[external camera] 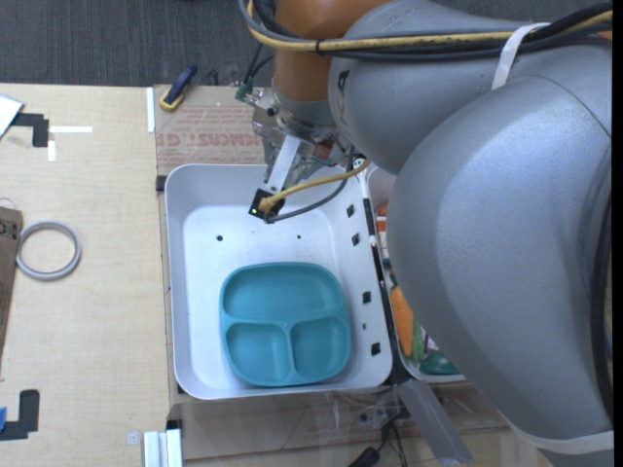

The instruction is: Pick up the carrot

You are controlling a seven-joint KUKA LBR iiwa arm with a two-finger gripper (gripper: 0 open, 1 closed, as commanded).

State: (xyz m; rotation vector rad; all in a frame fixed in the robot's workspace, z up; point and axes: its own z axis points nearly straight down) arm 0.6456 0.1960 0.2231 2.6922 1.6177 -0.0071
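The grey arm (487, 212) reaches in from 3 o'clock and covers most of the right bin (407, 366). Its orange band (326, 27) sits at 12 o'clock in the view. Below the band, the gripper (304, 152) hangs over the 12 o'clock rim of the left bin (209, 261). The wrist hides its working end, so I cannot tell whether it is spread or pressed together. Nothing can be seen held in it.

The carrot (399, 311) shows only as a narrow orange sliver in the right bin. It lies just past the dividing wall, at 3 o'clock from the teal divided plate (282, 300), and the arm hides the rest of it. It is well apart from the gripper, toward 5 o'clock from it. A green item (435, 361) lies near it at 5 o'clock, too covered to name. A small red-orange patch (381, 224) shows at 12 o'clock from the carrot.

The plate has three compartments and lies flat in the 6 o'clock half of the left bin.

A roll of tape (44, 251) lies on the wooden bench (88, 377) at 9 o'clock from the left bin. A blue-handled tool (180, 86) rests at 11 o'clock, by the printed cardboard (209, 129).
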